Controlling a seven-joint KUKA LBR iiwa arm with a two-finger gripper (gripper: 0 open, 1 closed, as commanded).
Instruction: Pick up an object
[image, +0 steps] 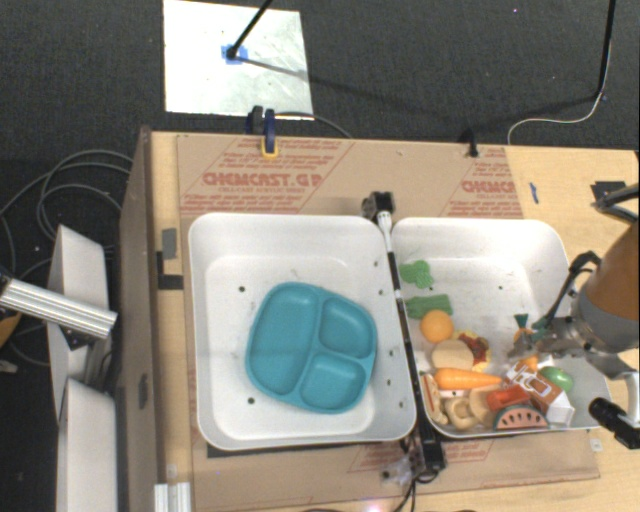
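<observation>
1. While the claw (538, 345) hangs low, I cannot tell how wide it is or if it grips anything.
2. Just left lies the carrot (466, 379), hard and slippery; grab its fat middle.

A blue clamp (264, 127) grips the cardboard sheet (300, 175) at the upper middle of the frame. Above it a white paper (270, 70) lies on dark floor (80, 80). Cables (60, 200) coil at the left.

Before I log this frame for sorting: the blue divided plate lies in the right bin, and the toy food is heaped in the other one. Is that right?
Not quite. The camera view shows the blue divided plate in the left bin; the toy food is heaped in the right bin.
</observation>
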